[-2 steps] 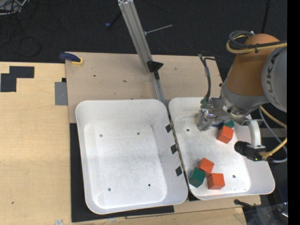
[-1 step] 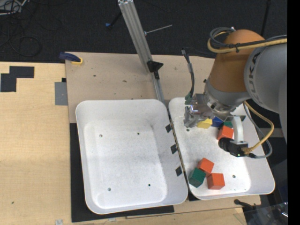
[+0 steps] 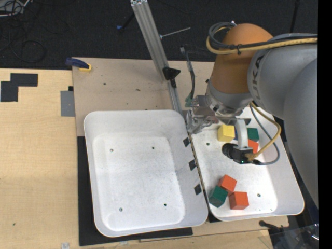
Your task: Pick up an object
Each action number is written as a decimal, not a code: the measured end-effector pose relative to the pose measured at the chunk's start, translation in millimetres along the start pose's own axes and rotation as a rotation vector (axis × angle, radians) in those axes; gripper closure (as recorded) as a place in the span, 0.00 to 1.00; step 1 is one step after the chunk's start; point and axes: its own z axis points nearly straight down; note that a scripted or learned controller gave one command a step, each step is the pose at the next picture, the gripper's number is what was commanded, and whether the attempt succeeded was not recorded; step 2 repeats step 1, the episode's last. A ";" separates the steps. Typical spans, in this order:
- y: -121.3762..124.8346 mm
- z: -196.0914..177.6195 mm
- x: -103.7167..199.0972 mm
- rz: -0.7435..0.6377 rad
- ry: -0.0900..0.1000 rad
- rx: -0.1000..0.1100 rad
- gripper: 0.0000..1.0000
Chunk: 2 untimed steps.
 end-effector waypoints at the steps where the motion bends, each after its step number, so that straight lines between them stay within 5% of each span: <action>1: 14.4 -10.5 47.2 -0.001 0.000 -0.001 1.00; 2: 14.4 -10.5 47.2 -0.001 0.000 -0.001 1.00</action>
